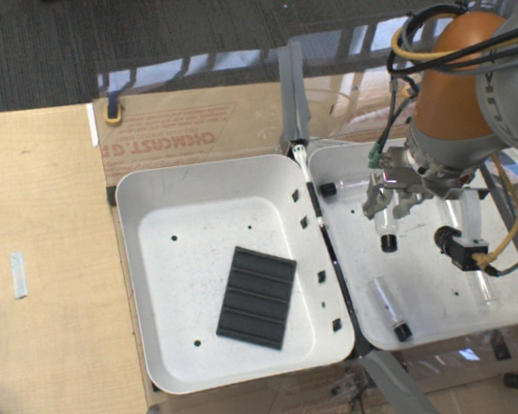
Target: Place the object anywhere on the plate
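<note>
Okay, I'm looking down on the bench, and the pincer (394, 204) hangs over the right bin (514, 308). I count two white bins side by side; the left bin (153, 263) sits well off to the pincer's left in my view.

One arm (455, 81), grey with its orange band, is bulking over the back of the right bin. Its wrist hardware blocks my sight, so I cannot tell whether the pincer is open or closed.

I count one plate (257, 297), a dark ribbed rectangle lying flat and skewed on the floor of the left bin, well apart from the pincer, down and to its left. Nothing rests on it.

Now the objects: clear tubes with black caps, all in the right bin. I count three for sure. The first tube (385, 230) is right at the pincer, just below it in my view, cap end pointing toward the near rim. Whether the pincer actually has hold of it or it simply lies on the bin floor underneath, I cannot say.

The second tube (330, 187) lies to the pincer's left and slightly behind, close to the wall between the bins. The third tube (391, 312) lies near the front of the bin, below the pincer in my view, clearly apart from it.

There may be a fourth, a faint clear tube (477, 262) to the pincer's right, but it is too washed out to confirm.
</note>
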